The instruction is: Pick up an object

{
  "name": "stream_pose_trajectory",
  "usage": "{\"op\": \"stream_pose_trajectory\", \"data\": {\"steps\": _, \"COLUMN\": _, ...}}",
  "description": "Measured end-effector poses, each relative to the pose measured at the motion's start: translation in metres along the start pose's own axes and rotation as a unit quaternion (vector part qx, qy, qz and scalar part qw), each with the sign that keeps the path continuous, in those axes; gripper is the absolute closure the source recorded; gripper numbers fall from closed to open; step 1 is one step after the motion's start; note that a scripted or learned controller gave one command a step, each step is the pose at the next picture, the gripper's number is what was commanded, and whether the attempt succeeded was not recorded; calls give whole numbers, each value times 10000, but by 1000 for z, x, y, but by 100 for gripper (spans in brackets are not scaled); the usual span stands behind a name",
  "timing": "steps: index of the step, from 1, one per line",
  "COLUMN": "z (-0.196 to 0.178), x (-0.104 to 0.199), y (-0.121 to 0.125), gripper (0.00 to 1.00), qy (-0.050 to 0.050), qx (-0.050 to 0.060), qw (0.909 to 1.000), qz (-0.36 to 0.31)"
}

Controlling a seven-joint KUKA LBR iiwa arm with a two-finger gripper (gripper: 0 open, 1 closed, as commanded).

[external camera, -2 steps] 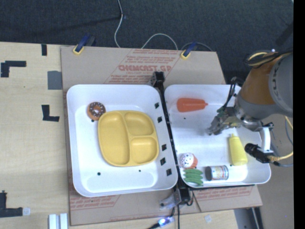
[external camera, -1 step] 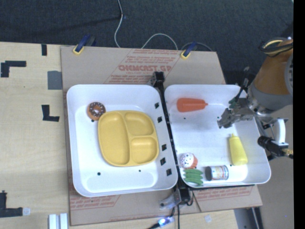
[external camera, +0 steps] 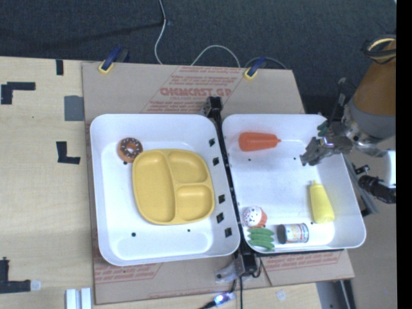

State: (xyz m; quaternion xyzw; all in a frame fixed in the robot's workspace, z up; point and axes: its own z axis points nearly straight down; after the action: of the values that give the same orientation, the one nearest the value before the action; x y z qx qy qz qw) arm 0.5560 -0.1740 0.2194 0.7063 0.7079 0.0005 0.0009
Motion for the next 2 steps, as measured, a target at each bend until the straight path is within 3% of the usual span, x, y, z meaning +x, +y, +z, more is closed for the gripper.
{"op": "stream_pose_trajectory", "data": {"steps": 1, "z": -52, "x": 0, "y": 1, "gripper": 100, "qy": -3, "qx": -6, "qw": 10000, "qz": 1}}
{"op": "stream_pose_trajectory", "data": {"steps": 2, "z": -45, "x": 61, "y": -7, "gripper": 100, "qy": 2, "qx": 19, "qw": 10000, "qz": -3}}
